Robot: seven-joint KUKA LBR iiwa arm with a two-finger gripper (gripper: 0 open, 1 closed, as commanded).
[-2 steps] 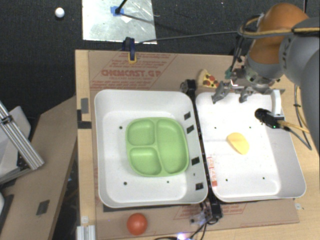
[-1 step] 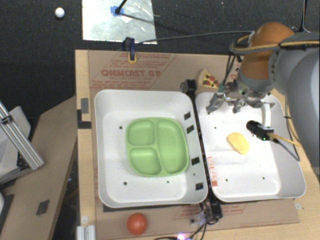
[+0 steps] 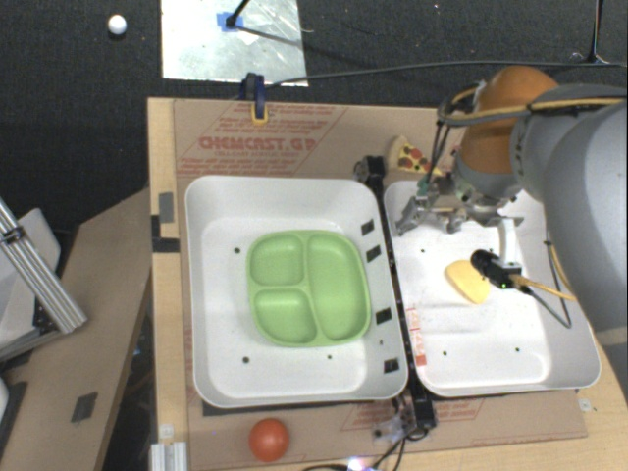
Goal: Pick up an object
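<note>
One yellow wedge (image 3: 467, 283) waits mid right bin (image 3: 491, 346), your gripper (image 3: 432, 214) near its far-left corner, claw state unreadable: approach step, so line up above the wedge.

Pale green plate (image 3: 309, 287) in a white bin (image 3: 211, 224); yellow wedge (image 3: 468, 282) in the other white bin (image 3: 491, 361); orange-red ball (image 3: 269, 439) on tan cardboard (image 3: 196, 116) with red lettering

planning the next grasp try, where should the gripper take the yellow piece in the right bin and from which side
Probably across the short width of the yellow piece, straight down from above: it lies flat in the right bin, clear of the walls, leaving a side approach little to catch.
</note>
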